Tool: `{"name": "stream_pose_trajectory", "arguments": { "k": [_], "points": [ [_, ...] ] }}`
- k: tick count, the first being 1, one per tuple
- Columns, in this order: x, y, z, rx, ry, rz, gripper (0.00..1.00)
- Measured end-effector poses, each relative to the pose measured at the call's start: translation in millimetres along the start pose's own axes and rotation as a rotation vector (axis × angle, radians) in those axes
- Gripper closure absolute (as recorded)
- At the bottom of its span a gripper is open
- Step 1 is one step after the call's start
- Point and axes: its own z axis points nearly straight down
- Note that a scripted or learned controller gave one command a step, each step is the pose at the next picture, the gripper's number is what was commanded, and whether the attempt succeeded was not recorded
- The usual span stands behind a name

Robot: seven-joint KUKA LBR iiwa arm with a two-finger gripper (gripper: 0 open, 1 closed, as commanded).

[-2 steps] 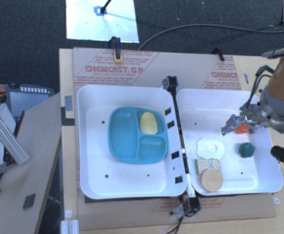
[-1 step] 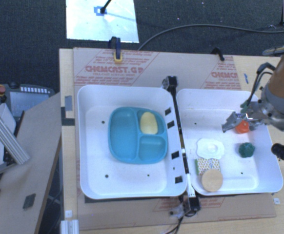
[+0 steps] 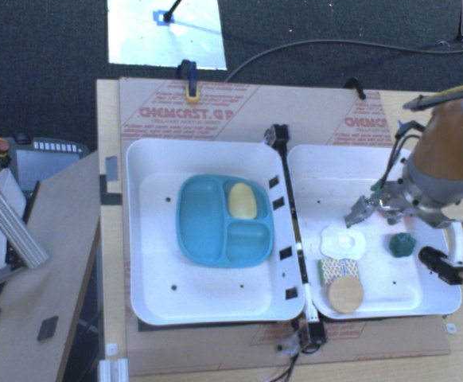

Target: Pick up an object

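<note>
Camera view: pincer hovers above white disc in right bin.

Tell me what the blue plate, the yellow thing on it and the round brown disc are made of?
The blue plate looks like smooth plastic: one even colour, with molded compartments and rounded edges. The yellow thing in its upper right compartment looks like matte plastic or rubber, maybe toy food; the picture leaves that open. The round brown disc in the right bin looks like wood or cork, pale tan and dull.

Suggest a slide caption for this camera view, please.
Gripper poised over the right bin near a fried-egg toy; blue divided plate in the left bin.
</note>
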Motion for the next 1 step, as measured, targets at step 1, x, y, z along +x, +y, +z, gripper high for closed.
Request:
{"name": "stream_pose_trajectory", "arguments": {
  "k": [1],
  "points": [
    [1.3,-7.5,60.3,0.002,0.000,0.002,0.00]
  ]
}}
